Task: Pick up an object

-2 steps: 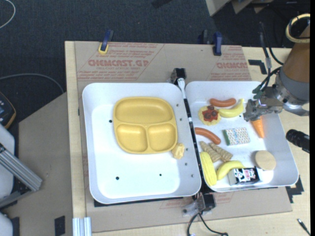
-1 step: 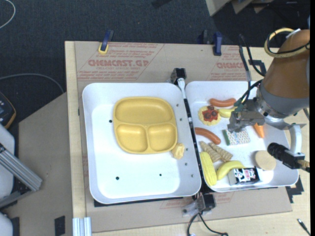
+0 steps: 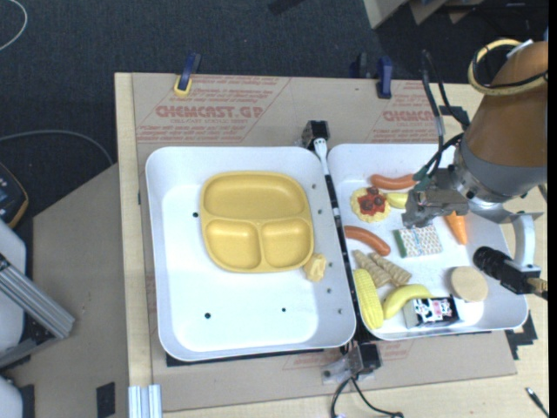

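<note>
Nothing lifted yet: gripper [image 3: 424, 212] hangs above the right bin [image 3: 496, 159] toys, and I can't tell its state.

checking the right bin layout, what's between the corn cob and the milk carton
A banana lies between the corn cob and the milk carton, seen in the camera view.

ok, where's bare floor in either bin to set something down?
Left white bin: bare floor left of and below the yellow three-compartment tray, small yellow piece at its corner. Right white bin is crowded with toy food; the gripper hangs over it.
</note>
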### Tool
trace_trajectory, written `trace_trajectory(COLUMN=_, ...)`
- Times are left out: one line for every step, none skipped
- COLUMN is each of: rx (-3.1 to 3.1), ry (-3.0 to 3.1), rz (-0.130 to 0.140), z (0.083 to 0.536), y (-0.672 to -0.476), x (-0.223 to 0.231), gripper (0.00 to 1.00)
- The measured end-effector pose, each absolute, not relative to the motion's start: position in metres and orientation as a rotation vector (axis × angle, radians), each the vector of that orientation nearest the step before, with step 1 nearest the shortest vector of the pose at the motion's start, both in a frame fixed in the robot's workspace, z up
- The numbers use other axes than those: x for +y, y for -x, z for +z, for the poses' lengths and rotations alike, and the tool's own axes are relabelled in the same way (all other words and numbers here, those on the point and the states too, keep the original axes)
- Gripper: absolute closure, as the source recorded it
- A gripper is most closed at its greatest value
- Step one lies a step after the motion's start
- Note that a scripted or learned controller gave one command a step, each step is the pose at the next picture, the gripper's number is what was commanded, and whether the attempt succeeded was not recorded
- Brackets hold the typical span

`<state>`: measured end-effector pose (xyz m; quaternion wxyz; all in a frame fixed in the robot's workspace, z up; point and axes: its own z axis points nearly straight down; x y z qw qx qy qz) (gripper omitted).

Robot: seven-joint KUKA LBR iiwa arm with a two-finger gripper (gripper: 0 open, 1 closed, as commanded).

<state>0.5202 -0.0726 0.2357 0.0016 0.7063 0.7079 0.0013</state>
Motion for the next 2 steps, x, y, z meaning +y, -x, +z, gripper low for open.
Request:
trace_trajectory(rx=2.222, ry=-2.225, rz=-0.003, z=0.217, y=-0.514, x=-0.077, gripper=1.0)
trace_trajectory(rx=2.22, ry=-2.218, rz=0.003, z=0.233, y=-0.521, x=-0.078, gripper=1.0)
